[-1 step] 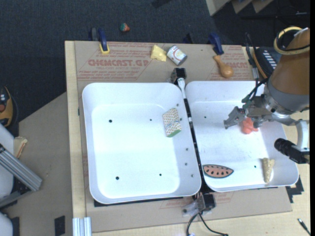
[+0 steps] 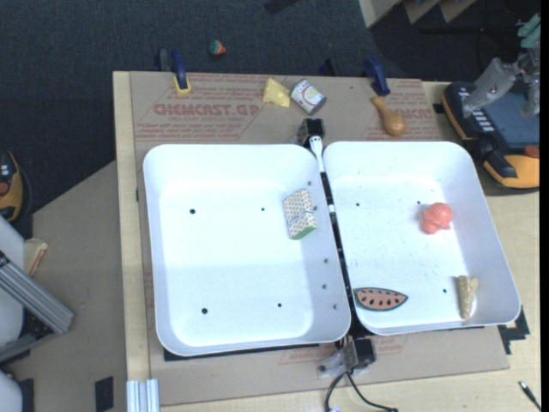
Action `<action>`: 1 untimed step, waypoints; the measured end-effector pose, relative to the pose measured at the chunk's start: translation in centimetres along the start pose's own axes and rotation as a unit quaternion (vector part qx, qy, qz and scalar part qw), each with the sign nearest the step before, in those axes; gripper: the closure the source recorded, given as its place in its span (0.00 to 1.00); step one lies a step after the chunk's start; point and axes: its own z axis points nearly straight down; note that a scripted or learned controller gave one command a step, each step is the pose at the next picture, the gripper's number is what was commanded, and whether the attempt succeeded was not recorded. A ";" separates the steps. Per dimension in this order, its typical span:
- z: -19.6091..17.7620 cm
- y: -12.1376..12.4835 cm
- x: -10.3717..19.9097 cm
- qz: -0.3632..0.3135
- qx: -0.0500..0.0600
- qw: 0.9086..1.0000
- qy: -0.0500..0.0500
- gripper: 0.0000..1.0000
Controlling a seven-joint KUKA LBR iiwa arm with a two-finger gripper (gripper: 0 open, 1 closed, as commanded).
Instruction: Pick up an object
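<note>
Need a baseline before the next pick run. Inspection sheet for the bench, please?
Surface: cardboard-covered bench bearing left bin and right bin, side by side.
Job's things: patterned carton in left bin, near its right wall. Right bin holds pink toy, watermelon slice and beige piece.
Clutter: yellow wedge, small box and brown pear-shaped toy behind the bins; blue clamps at the bench's far edge.
Claw: nothing seen.
Cables: black cable at the front edge.
Surroundings: dark carpet with a small toy.

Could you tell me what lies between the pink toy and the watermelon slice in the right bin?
In the camera view, only bare white bin floor separates the pink toy from the watermelon slice.
</note>
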 end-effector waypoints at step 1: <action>-0.1 -0.1 0.0 0.001 0.008 1.000 0.001 1.00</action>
